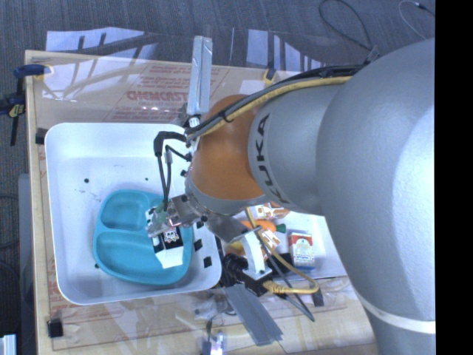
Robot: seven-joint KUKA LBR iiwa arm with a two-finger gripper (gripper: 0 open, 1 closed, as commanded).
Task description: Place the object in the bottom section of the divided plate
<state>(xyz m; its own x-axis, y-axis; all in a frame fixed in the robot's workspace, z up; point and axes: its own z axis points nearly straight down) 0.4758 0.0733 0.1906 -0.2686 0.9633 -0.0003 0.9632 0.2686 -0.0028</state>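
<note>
A blue divided plate (pixel 126 246) lies in the left white bin (pixel 74 168), with a smaller section at the top and a wider one at the bottom. My gripper (pixel 165 226) hangs low over the plate's right rim, near the line between the two sections. A small green bit (pixel 158 214) shows at the gripper's tip; I cannot tell whether it is a held object. The arm's orange band and grey body cover the plate's right edge.
The arm hides most of the right bin. An orange and white packet (pixel 267 214) and a small box with red and blue print (pixel 302 248) lie there. Bare white bin floor lies left of and above the plate.
</note>
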